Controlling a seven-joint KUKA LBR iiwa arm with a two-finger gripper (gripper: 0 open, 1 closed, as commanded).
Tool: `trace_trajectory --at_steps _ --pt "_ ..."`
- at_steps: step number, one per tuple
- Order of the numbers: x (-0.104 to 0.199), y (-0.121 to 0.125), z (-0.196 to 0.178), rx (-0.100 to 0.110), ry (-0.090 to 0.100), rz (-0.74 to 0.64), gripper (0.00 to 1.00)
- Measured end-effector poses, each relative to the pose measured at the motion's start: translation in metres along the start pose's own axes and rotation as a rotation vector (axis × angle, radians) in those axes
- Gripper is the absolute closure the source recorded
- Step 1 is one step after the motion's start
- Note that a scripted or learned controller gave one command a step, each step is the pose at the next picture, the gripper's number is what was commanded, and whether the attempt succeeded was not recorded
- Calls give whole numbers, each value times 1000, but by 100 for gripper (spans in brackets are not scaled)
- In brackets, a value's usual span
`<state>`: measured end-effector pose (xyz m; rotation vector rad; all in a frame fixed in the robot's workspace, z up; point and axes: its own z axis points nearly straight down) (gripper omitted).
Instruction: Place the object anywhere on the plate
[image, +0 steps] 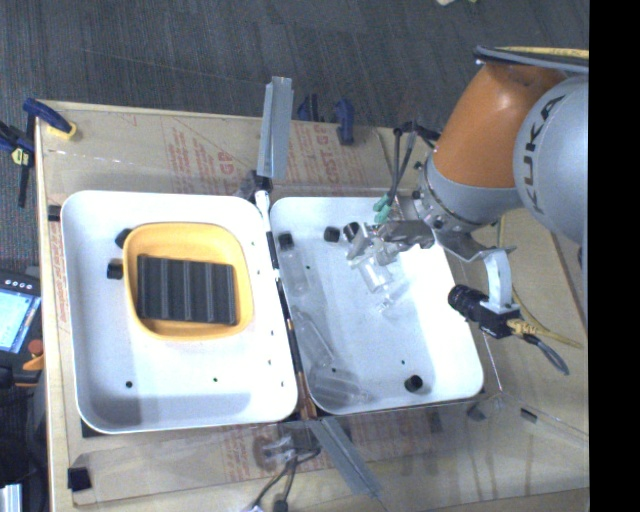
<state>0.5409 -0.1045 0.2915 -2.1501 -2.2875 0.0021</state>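
Claw (380, 262): hangs over the far part of the right bin (450, 350), a little right of that bin's middle line. Its tip is pale and see-through against the white floor, so how wide it stands: cannot tell. Nothing can be made out in its hold. Whether it touches the bin floor: cannot tell.

Arm (520, 110): grey, with an orange band, comes in from the far right above the right bin's far right corner.

Right bin, other contents: a small black piece (331, 234) just left of the claw near the far wall; another (285, 240) at the far left corner; a third (413, 382) near the near wall. A clear, glassy thing (335, 385) lies in the near left corner, outline vague.

Left bin (90, 390): touches the right bin along the middle seam. The yellow plate (190, 238) sits in its far half. The dark ridged slab (190, 288) lies flat on the middle of the plate, well apart from the claw.

Bench (150, 140): pale board under both bins, blue clamp (48, 115) at its far left corner
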Motion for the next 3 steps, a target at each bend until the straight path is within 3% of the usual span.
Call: trace_trajectory --at_steps 1,2,3 --pt "23 85 59 -1 -1 -359 100" --pt "72 101 100 1 1 -512 100" --pt "72 101 100 1 0 -512 0"
